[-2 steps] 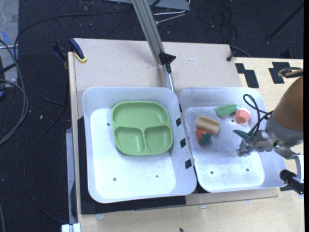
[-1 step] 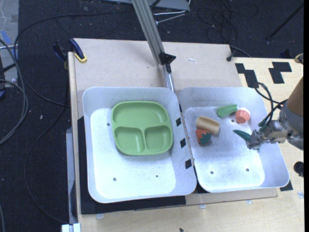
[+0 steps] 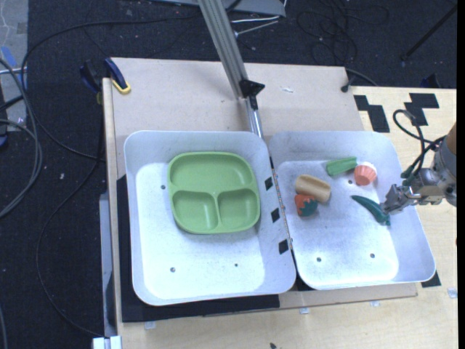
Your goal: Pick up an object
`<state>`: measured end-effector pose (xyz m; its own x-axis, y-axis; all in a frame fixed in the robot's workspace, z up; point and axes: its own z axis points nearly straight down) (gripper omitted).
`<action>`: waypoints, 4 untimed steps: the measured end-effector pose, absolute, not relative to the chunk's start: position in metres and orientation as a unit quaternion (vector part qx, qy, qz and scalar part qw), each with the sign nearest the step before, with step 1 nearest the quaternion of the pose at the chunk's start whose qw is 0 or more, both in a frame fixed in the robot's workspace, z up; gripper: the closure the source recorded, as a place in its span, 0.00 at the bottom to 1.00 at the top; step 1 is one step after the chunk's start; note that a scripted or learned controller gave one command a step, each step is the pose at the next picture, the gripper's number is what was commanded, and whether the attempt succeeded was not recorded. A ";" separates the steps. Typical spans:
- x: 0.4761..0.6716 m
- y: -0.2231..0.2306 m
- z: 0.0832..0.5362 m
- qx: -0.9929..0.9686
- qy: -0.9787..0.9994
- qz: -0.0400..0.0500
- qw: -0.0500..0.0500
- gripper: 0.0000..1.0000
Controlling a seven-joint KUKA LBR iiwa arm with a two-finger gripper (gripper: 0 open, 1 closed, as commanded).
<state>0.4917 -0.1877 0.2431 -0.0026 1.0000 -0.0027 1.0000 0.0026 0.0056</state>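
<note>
The right bin (image 3: pixel 349 257) holds several small objects. A teal curved piece (image 3: pixel 369 207) lies near the bin's right side. My gripper (image 3: pixel 394 199) reaches in from the right and sits low at that piece's right end, touching or just above it. Further left are a tan cylinder (image 3: pixel 313 187) and a small red and teal item (image 3: pixel 306 206). A green piece (image 3: pixel 341 167) and an orange-pink round thing (image 3: pixel 365 173) lie toward the back of the bin.
A green sectioned plate (image 3: pixel 215 193) rests in the left bin (image 3: pixel 152 260). A slanted metal pole (image 3: pixel 225 38) rises behind the bins. Cables run along the arm at the right edge of the bench.
</note>
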 end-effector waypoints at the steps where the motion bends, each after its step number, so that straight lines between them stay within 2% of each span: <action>1: 0.491 -0.137 0.231 0.705 0.710 0.000 -0.001 1.00; 3: 0.485 -0.042 0.245 0.705 0.710 0.001 -0.001 1.00; 4: 0.491 0.020 0.244 0.704 0.710 0.001 -0.001 1.00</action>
<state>0.4906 0.0203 0.2436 -0.0092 1.0000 0.0020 1.0000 0.0092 -0.0004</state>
